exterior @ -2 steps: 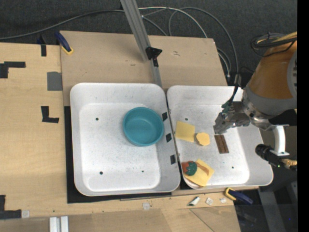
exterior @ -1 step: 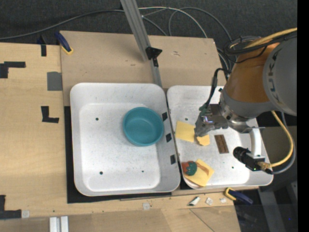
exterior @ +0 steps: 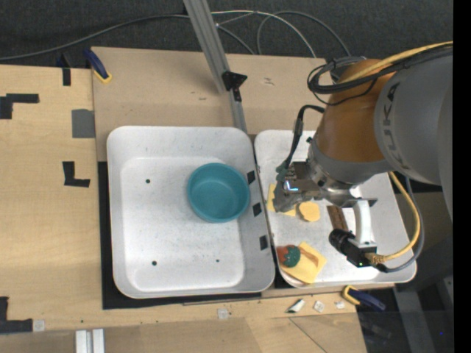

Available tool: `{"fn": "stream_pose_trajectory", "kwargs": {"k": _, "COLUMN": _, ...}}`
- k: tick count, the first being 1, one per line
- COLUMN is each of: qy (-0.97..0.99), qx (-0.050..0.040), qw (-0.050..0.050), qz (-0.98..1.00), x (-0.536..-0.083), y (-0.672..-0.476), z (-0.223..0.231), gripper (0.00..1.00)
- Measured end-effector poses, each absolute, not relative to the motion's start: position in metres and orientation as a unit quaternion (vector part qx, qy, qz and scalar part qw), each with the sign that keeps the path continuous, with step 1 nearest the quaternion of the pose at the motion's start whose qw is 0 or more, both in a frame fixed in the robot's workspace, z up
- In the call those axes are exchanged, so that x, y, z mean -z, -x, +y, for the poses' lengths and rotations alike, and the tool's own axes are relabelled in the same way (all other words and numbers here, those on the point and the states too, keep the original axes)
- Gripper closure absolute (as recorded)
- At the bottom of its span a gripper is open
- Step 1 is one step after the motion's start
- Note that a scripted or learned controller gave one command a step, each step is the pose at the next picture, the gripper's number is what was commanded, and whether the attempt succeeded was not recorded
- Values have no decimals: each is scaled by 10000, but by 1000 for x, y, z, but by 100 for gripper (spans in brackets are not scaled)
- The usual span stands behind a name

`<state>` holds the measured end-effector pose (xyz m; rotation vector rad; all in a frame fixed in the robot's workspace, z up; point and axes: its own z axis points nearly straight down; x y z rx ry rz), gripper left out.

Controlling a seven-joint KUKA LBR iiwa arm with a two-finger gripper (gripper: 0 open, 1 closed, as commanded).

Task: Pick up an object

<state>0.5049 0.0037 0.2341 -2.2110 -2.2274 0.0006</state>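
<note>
My gripper (exterior: pixel 289 191) hangs low in the right bin (exterior: pixel 390 271), above yellow pieces (exterior: pixel 309 212); I cannot tell its state. They look small, light and slippery; I would pinch one across its edges.

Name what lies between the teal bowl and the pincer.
Camera view: bare white floor of the left bin, then both bins' adjoining rims, separate the teal bowl from the pincer.

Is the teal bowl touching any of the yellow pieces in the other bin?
Apart. The camera view shows the teal bowl sitting alone in the left bin, while the yellow pieces lie in the right bin, with the bin walls between them.
</note>
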Motion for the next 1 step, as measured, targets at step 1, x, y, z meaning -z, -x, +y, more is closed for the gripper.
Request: {"fn": "stream_pose_trajectory", "kwargs": {"k": 1, "qy": 7042, "qx": -1, "qw": 13, "qz": -7100, "x": -242, "y": -505, "z": 58, "gripper": 100}}
